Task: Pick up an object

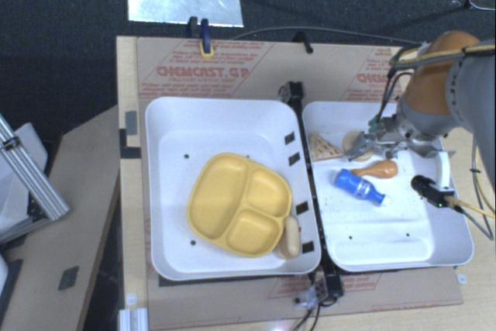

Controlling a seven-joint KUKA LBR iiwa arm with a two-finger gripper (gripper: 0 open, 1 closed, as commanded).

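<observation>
The right white bin (pixel 434 244) lies bare across its near half, while a blue plastic bottle (pixel 359 187) and an orange gourd-shaped toy (pixel 375 169) crowd its middle.

You can't make out the pincer (pixel 370 137) fingers against the clutter at the right bin's (pixel 387 256) twelve o'clock end, and the arm (pixel 457 85) runs off the picture's three o'clock edge.

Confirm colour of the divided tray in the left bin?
Yellow. The divided tray lies in the left bin, plain in the camera view.
</observation>
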